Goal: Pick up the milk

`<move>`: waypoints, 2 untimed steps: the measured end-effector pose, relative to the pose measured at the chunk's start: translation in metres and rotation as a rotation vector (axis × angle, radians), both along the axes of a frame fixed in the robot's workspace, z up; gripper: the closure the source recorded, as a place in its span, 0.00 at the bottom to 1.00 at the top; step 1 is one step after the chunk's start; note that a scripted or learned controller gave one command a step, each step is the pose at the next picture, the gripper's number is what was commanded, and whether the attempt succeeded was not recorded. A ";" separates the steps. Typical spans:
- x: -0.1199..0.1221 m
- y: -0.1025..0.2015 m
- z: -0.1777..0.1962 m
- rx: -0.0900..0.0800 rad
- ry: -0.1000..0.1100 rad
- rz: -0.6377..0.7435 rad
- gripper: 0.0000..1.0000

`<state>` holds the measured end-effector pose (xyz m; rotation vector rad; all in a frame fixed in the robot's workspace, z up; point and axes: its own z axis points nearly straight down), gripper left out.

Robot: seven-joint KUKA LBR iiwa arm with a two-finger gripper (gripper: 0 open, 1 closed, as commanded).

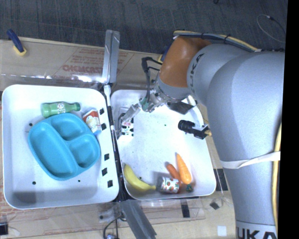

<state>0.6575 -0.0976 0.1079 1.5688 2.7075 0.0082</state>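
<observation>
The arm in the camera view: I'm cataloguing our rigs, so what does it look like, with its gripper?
The arm is bulky with smooth rounded grey segments, and an orange band sits above the wrist. Black letters "UKA" show on its lower housing. Thin dark cables run beside the wrist. The gripper is slim, metallic grey with dark parts.

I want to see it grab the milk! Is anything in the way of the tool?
Nothing visible is in the way. The tool is right at the milk, by the right bin's left wall. The banana, carrots and can lie apart at the bin's near end.
</observation>
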 end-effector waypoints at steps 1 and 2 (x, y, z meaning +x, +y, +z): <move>-0.001 -0.075 0.019 0.002 0.012 -0.120 0.00; 0.000 -0.095 0.058 0.004 0.012 -0.422 0.00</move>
